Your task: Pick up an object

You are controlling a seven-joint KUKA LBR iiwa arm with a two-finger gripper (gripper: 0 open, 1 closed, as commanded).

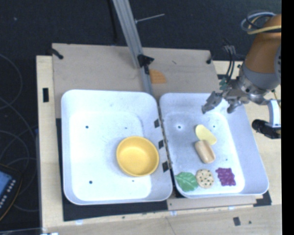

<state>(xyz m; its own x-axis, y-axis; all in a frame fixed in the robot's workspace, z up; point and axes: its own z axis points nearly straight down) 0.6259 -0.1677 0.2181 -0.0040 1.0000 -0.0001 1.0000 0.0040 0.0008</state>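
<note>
My gripper (220, 105) hangs over the far right corner of the right bin (245, 146), its two fingers spread apart and open with nothing between them. Below it in that bin lie a pale yellow piece (205, 134) and a tan bread-like roll (205, 152), touching each other. Along the near edge sit a green leaf (186, 181), a round cookie (204, 178) and a purple grape bunch (226, 176). A yellow bowl (136, 156) rests in the left bin (88, 131), close to the divider.
A slanted metal rail (130, 33) runs from the top down to the seam between the bins. Dark clips (162, 146) line the seam. A black knob (264, 127) sticks out beside the right bin's right rim.
</note>
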